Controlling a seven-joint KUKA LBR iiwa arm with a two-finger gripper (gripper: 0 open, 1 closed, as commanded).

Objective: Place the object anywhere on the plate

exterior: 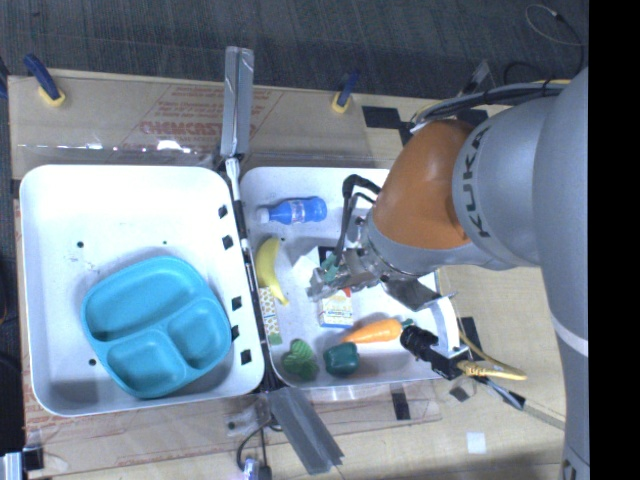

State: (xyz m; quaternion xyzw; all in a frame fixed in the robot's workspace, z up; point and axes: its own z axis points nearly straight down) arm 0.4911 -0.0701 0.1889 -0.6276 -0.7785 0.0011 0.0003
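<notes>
A blue plate point(152, 326) with three compartments lies in the left bin point(60, 208), towards its front. My gripper point(333, 276) hangs low in the middle of the right bin point(300, 182), just above a small white and yellow box point(337, 314). The arm's orange band and grey body cover much of that bin's right side. A banana point(268, 266) lies to the gripper's left and a blue bottle point(294, 211) lies behind it. I see nothing clearly held between the fingers.
An orange carrot point(375, 331) lies at the front right of the right bin. Beside it are a dark green pepper-like piece point(341, 358) and a leafy green piece point(298, 359). A metal divider point(236, 118) runs between the bins.
</notes>
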